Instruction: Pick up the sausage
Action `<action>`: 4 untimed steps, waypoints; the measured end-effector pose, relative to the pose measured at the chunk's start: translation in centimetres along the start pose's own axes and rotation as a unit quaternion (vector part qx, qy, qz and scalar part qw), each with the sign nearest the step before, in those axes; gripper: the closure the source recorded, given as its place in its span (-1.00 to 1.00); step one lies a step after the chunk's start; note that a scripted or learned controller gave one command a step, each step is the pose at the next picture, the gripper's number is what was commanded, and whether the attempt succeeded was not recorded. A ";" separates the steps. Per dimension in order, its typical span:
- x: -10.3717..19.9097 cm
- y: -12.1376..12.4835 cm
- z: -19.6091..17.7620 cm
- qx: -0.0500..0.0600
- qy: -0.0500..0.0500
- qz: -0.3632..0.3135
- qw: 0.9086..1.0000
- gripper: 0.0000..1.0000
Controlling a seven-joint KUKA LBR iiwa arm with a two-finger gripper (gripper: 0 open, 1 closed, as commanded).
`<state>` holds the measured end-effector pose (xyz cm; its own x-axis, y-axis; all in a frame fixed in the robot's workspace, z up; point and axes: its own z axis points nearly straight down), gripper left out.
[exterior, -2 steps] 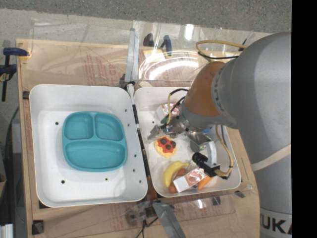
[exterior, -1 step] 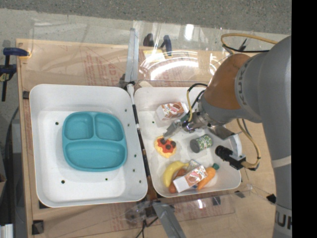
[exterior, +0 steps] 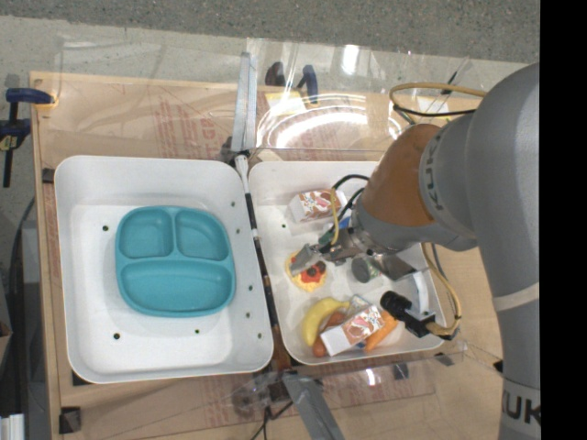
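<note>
The sausage (exterior: pixel 323 342), reddish brown, lies near the front of the right bin (exterior: pixel 275 246). It is wedged between a yellow banana (exterior: pixel 320 316) and a small printed carton (exterior: pixel 354 329), which covers part of it. My gripper (exterior: pixel 318 251) hangs further back in the same bin. It is just above a round fruit tart (exterior: pixel 309 273) and apart from the sausage, with nothing visibly held. The grey arm with its orange band (exterior: pixel 404 191) comes in from the right and hides the bin's right side.
A second carton (exterior: pixel 313 203) lies at the back of the right bin, and an orange carrot (exterior: pixel 382 332) sits by the front carton. The left bin (exterior: pixel 83 200) holds a teal divided plate (exterior: pixel 174 260). A metal divider (exterior: pixel 257 246) separates the bins.
</note>
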<state>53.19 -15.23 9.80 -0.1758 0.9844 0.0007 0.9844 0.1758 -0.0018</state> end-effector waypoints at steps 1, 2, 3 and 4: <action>-8.6 7.3 -0.1 0.000 -0.001 0.067 0.998 -1.00; -0.1 5.9 -2.3 0.001 0.000 0.137 0.991 -1.00; 3.0 0.7 0.8 -0.003 -0.001 0.204 0.979 -1.00; 2.0 4.9 1.0 0.000 0.000 0.107 0.994 -1.00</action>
<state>57.69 -12.41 8.75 0.0368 0.9993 -0.0003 0.9993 -0.0368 -0.0009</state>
